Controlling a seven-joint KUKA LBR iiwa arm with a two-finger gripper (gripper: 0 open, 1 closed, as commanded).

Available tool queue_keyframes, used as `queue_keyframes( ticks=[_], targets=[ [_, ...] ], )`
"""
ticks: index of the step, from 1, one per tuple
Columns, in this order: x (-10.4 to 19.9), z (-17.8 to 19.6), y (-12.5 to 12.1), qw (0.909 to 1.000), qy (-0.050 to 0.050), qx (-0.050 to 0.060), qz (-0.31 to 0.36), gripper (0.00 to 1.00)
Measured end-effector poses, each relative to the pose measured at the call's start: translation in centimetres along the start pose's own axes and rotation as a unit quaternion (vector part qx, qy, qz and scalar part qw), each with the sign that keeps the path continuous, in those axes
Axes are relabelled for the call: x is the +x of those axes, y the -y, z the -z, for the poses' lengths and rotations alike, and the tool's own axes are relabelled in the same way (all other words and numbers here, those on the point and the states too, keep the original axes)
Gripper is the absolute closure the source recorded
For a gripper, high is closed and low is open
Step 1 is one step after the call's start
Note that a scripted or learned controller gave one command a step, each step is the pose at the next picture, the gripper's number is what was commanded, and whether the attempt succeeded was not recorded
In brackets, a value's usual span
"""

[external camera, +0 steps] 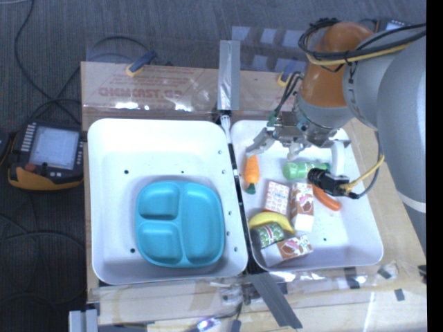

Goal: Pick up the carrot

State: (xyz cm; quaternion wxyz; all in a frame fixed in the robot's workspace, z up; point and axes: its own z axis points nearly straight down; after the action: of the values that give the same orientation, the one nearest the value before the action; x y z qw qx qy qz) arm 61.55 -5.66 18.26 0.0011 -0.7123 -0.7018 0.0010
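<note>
Carrot (251, 172): orange, lying near the left wall of the right bin (360, 251), right of centre frame.
Gripper (282, 142): above the right bin's upper part, fingers spread, pinching nothing, just up-right of the carrot.
Left bin (111, 144): holds a blue divided plate (180, 223).
Nearby: banana (268, 219), small cartons (277, 196).

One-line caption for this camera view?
Claw hovers over the right bin, near the carrot; blue tray in the left bin.

Even overhead light, mild softness
</note>
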Motion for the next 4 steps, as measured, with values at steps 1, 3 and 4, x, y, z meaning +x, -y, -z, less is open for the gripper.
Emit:
queue_keyframes(
  ticks=[1,3,4],
  targets=[
    [0.00,0.00,0.00,1.0000,0.000,0.000,0.000,0.00],
    [0.00,0.00,0.00,1.0000,0.000,0.000,0.000,0.00],
    [0.00,0.00,0.00,1.0000,0.000,0.000,0.000,0.00]
  ],
)
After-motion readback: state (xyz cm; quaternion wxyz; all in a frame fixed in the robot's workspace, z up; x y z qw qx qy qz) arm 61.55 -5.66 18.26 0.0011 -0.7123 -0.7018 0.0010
